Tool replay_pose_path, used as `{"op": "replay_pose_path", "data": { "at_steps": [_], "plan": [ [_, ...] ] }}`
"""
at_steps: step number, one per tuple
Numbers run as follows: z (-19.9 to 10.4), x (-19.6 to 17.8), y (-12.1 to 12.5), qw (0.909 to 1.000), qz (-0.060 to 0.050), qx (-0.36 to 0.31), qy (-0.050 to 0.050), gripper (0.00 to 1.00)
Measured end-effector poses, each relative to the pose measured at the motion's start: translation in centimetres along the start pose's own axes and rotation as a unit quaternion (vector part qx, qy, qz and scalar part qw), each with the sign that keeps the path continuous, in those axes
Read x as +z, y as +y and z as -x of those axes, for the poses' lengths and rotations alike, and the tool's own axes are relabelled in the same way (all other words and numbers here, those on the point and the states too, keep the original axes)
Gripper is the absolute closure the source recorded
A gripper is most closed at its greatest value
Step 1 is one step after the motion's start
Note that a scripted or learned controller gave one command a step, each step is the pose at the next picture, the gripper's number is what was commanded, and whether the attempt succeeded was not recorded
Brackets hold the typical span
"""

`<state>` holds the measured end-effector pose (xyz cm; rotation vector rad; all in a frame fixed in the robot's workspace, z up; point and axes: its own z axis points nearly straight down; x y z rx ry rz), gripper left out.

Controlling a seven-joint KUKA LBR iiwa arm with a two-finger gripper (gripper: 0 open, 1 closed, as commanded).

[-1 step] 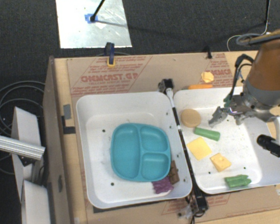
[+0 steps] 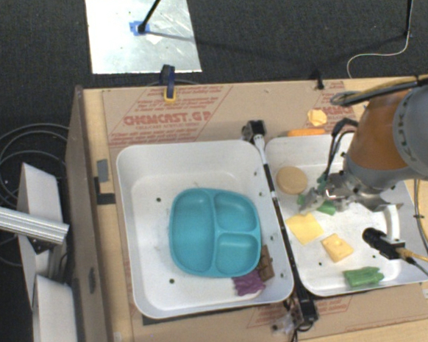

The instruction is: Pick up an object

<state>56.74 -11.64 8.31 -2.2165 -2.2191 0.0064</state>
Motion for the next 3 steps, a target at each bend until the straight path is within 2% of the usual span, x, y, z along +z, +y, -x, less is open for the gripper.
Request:
{"op": "replay_pose_path", "data": {
  "at_steps": [1, 2, 3],
  "plan": [
    [0.5, -0.3, 6.4, 1.0000, 0.007, -0.003, -0.001, 0.00],
    [-0.6, -0.1, 2.4, 1.0000, 0.002, 0.000, 0.000, 0.00],
    [-0.6, -1.3, 2.6, 1.0000, 0.005, 0.000, -0.001, 1.00]
  ]
}}
